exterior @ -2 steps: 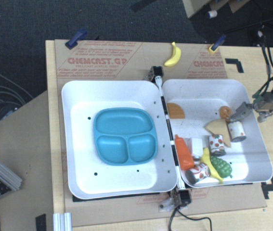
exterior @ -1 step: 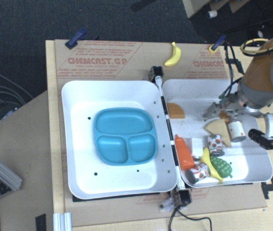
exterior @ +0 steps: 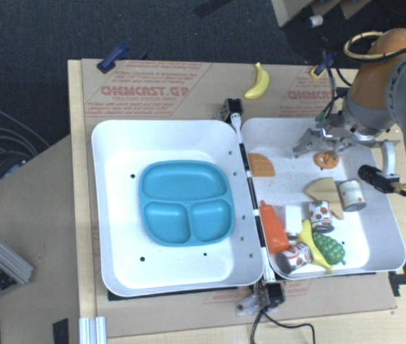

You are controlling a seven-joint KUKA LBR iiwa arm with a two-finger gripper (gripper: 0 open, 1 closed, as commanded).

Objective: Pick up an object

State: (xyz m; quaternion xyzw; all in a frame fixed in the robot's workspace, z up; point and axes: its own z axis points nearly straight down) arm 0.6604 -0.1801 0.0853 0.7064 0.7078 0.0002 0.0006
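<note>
Camera view, looking down at a slant: the arm [exterior: 382, 77], grey with an orange band, reaches in from the right over the far end of the right bin [exterior: 385, 253]. The gripper [exterior: 322, 140] hangs low over that bin's far part. Its fingers [exterior: 304, 145] appear spread, with nothing visible between them.

Position of objects relative to the gripper:
- A small orange-brown ring-shaped item [exterior: 326, 160] lies on the bin floor just beside the fingertips, on their near side. Whether it touches them cannot be told.
- A flat orange disc [exterior: 261, 165] lies to the left, by the divider between the bins, apart from the gripper.
- A tan wedge [exterior: 322, 190] and a silver can [exterior: 350, 194] lie nearer the camera, close to each other.
- At the near end of the right bin lie an orange carrot-like piece [exterior: 273, 226], a small printed can [exterior: 321, 216], a yellow banana [exterior: 310, 244] and a green bumpy item [exterior: 329, 248], clustered together.

The left bin [exterior: 117, 256] holds a blue divided tray [exterior: 186, 201]. A second banana [exterior: 258, 84] rests on the bench beyond the bins.
</note>
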